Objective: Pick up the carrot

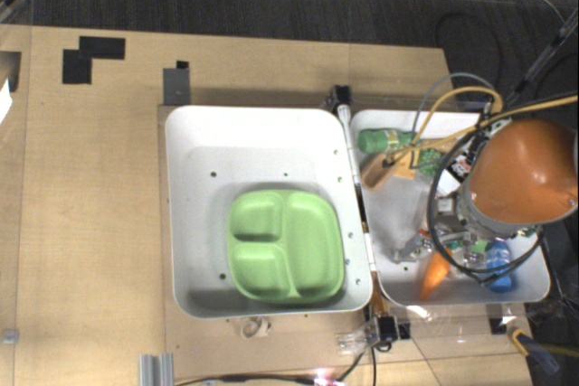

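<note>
Arm's orange wrist band sits over the right bin, gripper low among cables, just above the carrot; can't tell its state. Carrot lies near the front edge of the right bin, tilted, next to a blue object. Green bottle and a tan wooden piece at the bin's back. Left bin holds a green divided plate

Green three-compartment plate in the left white bin well away from the tool, green bottle and tan object at the right bin's far end, blue object beside the tool, wooden tabletop
</note>
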You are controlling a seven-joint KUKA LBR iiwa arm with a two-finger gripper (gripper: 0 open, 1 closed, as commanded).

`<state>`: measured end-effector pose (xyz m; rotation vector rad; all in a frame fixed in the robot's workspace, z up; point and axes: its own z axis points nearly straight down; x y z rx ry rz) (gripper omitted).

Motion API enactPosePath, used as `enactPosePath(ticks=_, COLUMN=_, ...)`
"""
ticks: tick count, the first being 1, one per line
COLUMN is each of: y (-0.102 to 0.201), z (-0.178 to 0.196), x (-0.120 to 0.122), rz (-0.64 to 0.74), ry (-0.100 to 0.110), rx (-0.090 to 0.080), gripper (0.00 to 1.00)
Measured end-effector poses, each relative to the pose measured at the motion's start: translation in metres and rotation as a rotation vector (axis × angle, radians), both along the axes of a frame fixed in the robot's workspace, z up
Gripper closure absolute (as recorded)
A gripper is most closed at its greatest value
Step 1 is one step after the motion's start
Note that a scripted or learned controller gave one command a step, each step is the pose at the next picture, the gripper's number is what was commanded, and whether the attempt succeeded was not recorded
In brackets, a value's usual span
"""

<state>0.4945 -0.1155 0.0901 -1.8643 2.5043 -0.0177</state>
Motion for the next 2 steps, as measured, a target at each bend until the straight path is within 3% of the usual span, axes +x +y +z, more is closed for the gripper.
enactPosePath(ticks=1, y=0.001, z=0.013, x=0.004, rz=0.003, ry=-0.009, rx=0.0, gripper=1.0)
enactPosePath(ticks=2, y=0.026, z=0.056, x=-0.004, rz=-0.414, ry=0.012, rx=0.007, gripper=1.0)
